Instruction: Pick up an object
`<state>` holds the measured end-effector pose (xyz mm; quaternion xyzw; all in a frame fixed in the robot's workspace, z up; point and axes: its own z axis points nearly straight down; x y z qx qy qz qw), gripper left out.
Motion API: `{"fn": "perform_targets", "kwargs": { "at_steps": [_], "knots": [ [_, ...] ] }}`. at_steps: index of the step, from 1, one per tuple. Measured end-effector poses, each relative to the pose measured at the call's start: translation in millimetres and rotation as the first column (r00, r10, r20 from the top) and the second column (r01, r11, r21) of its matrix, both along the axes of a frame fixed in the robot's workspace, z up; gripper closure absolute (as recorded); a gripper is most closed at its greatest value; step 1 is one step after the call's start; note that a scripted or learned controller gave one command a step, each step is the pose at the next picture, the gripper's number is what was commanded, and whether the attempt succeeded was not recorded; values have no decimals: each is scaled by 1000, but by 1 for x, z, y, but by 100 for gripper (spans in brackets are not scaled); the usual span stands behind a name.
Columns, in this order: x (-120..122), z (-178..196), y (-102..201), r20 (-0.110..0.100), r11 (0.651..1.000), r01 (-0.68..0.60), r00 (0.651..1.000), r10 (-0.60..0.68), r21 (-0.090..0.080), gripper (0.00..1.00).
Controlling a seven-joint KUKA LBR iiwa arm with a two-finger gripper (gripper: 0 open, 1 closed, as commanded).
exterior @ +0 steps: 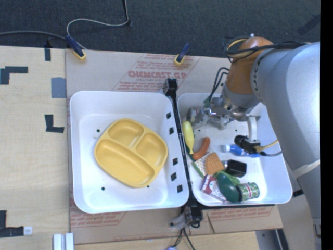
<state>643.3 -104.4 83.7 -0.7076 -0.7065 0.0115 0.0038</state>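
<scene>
The end effector (pixel 200 116) hangs over the right bin's (pixel 273 191) back left corner; whether it is spread or pinched, I cannot tell. The banana (pixel 188 134) lies just toward the front, lengthwise along the left wall.

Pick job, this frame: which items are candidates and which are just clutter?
Candidates, right white bin:
yellow banana
orange-red sausage
tan cracker
dark green oval object
green-labelled can
black block
blue-and-white tube
The tool is above this bin's upper part.

Lying about:
yellow divided plastic plate, left bin
yellow clamps
black cable
</scene>
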Motion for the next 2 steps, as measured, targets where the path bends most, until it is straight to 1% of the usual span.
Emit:
{"fn": "perform_targets", "kwargs": {
  "at_steps": [1, 2],
  "knots": [
    [2, 10, 2, 7, 1000, 0, 1000, 0, 4, 100],
    [2, 10, 2, 8, 1000, 0, 1000, 0, 2, 0]
  ]
}}
